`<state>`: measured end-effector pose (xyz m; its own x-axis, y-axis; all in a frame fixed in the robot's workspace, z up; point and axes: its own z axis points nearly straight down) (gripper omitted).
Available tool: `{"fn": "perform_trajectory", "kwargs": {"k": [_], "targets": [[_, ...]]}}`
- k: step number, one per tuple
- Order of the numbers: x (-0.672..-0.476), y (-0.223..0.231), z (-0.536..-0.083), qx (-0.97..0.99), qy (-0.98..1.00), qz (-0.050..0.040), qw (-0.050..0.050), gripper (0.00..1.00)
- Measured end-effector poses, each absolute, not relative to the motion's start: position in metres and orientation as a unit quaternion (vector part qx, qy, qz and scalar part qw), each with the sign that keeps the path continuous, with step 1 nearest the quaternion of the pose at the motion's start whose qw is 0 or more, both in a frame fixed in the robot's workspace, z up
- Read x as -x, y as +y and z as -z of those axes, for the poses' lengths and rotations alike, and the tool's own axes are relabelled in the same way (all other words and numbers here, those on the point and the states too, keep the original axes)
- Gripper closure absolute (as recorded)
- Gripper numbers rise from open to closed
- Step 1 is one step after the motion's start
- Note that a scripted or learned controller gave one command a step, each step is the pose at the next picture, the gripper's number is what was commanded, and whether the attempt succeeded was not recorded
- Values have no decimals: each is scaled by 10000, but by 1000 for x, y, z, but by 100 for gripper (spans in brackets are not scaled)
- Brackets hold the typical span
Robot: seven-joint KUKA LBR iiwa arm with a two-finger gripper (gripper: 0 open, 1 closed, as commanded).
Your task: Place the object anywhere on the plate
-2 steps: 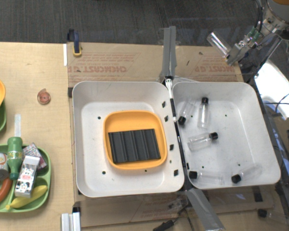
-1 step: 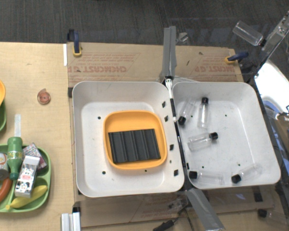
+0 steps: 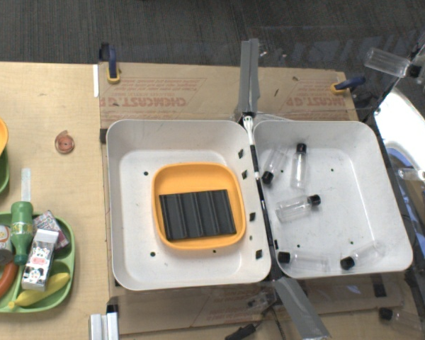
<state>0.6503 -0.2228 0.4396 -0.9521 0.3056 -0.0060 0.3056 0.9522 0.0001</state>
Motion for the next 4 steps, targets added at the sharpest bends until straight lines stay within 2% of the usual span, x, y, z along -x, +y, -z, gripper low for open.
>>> {"fn": "perform_trajectory", "kwargs": {"k": [1,2,3,4], "targets": [[-651,-222,-442,-116,9999,0,24,100],[-618,-109,-442,1324,9912,-5,13,100],[-660,-179,-441,2340,9722,-3,22,100],[-660,-222,-442,3523,9359,1,28,100]]}}
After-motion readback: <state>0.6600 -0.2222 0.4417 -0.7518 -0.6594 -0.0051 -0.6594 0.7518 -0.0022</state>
